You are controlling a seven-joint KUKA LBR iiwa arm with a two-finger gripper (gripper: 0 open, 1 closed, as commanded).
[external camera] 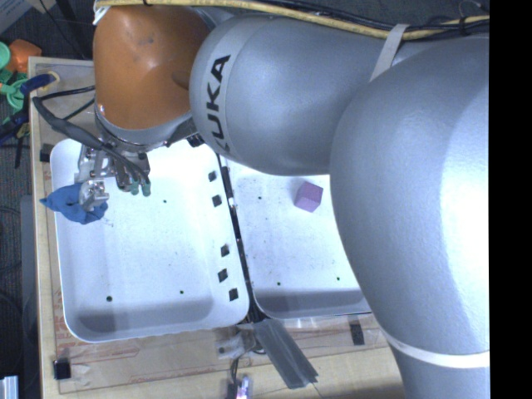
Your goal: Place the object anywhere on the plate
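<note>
Two shallow white bins side by side on the bench. Left bin (141, 306): white floor with a few small dark dots, and at its far left rim a blue crumpled object (76, 204), lying partly over the edge. Right bin (287, 293): a small purple cube (308, 196) on the floor toward the far side, well apart from the blue object; much of this bin hidden under the arm. A row of small black blocks (223, 248) along the divide between the bins.

Gripper (116, 179) over the far left corner of the left bin, just right of the blue object. One metal finger (93, 177) down at the blue object's top edge, touching or nearly so; darker, green-tipped fingertips a little to the right. Whether spread or pinching cannot be told at this angle; nothing plainly seen between the fingers.

Arm (349, 115) in from the right, large and grey, crossing above the right bin, with the orange band (141, 56) above the wrist and the wrist pointing down into the left bin. Cables (50, 110) looping off the wrist to the left.
</note>
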